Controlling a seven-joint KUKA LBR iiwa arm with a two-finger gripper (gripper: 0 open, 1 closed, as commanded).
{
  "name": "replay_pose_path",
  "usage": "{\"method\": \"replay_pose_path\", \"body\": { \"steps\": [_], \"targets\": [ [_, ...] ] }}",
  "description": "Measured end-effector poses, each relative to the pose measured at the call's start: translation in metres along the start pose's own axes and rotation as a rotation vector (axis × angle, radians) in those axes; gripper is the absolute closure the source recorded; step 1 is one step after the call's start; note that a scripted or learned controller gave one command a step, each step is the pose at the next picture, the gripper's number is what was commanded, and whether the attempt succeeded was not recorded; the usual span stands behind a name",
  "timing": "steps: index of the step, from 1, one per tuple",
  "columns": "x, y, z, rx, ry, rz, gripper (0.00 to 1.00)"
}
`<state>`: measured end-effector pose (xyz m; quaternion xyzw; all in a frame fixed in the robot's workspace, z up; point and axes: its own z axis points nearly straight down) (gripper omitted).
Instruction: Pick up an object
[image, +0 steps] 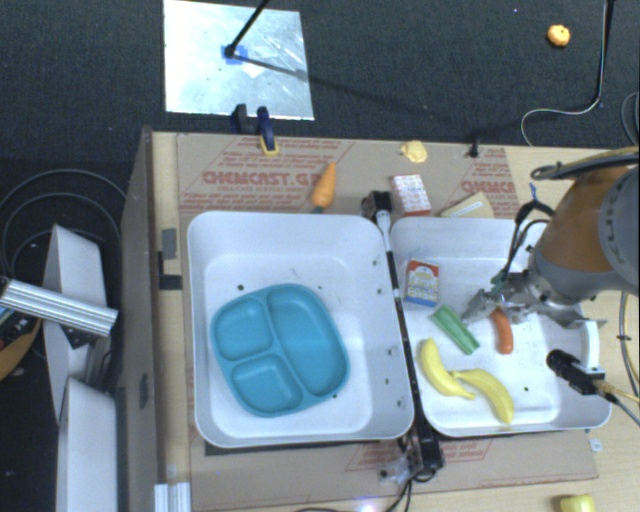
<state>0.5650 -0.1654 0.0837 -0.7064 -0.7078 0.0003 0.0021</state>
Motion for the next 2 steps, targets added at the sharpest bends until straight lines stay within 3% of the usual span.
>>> {"method": "replay_pose_path", "body": {
  "steps": [1,2],
  "targets": [
    [-0.002,0.003,-0.011,-0.007,-0.003,0.000,1.00],
    [0.103,0.001,-0.105,-0.010,-0.001,-0.010,1.00]
  ]
}}
